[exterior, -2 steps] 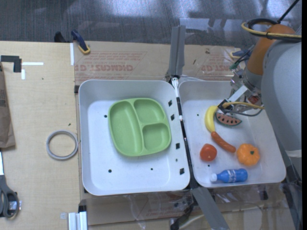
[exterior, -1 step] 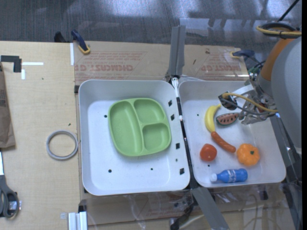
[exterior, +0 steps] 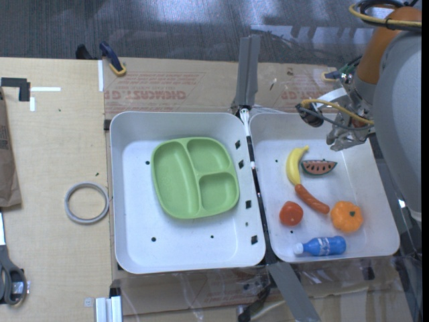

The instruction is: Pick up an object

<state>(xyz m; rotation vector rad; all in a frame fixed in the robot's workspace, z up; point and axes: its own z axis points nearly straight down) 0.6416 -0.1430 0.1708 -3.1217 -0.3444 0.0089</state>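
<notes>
The right bin [exterior: 375,180] holds a yellow banana [exterior: 294,166], a watermelon slice [exterior: 318,167], a sausage [exterior: 312,198], a red tomato [exterior: 290,213], an orange fruit [exterior: 346,216] and a blue bottle [exterior: 323,246] lying on its side. My gripper [exterior: 343,138] hangs over the back right part of this bin, up and to the right of the watermelon slice. Nothing shows between its fingers.
The left bin [exterior: 127,200] carries a green divided plate [exterior: 196,177]. A grey ring [exterior: 87,202] lies on the bench to the left. A blue and yellow clamp [exterior: 112,58] sits at the back. A metal divider [exterior: 247,79] stands between the bins.
</notes>
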